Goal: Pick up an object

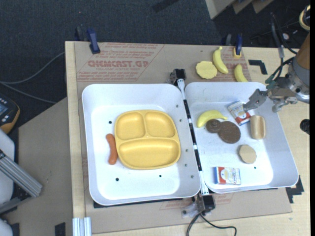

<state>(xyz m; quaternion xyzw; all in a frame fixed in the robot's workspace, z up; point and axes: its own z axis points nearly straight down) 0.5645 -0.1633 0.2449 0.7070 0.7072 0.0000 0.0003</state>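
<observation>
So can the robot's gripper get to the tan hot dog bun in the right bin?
Probably yes. The gripper hangs just above the tan hot dog bun in the right white bin, and nothing lies on top of the bun.

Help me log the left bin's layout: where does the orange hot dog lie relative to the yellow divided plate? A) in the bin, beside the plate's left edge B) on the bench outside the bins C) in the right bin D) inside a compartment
A: the orange hot dog lies on the left bin floor, alongside the left edge of the yellow divided plate.
</observation>
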